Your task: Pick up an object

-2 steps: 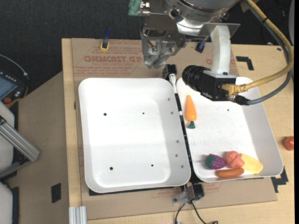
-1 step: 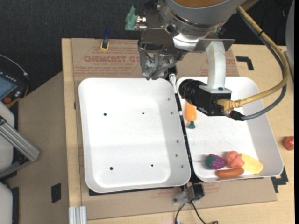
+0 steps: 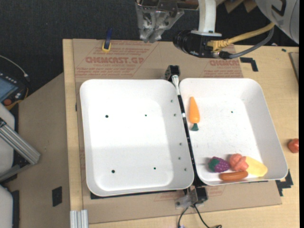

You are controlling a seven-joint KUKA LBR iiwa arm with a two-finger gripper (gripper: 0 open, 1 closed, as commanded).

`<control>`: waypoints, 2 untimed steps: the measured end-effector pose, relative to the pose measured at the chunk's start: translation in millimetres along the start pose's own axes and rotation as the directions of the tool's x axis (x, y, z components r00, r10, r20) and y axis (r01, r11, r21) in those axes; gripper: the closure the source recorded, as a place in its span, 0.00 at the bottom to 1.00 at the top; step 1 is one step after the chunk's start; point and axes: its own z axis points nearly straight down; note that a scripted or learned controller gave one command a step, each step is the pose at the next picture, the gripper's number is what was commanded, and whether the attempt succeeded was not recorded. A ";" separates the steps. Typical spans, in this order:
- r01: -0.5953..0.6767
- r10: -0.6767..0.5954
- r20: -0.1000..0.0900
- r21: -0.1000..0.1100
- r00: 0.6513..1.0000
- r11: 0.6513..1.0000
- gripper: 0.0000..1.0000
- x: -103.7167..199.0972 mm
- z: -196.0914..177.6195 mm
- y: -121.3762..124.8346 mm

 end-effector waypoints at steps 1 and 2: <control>0.003 -0.004 0.004 0.012 1.000 1.000 1.00 -0.3 1.3 -43.8; 0.003 -0.003 0.005 0.012 1.000 1.000 1.00 -0.7 26.9 -87.5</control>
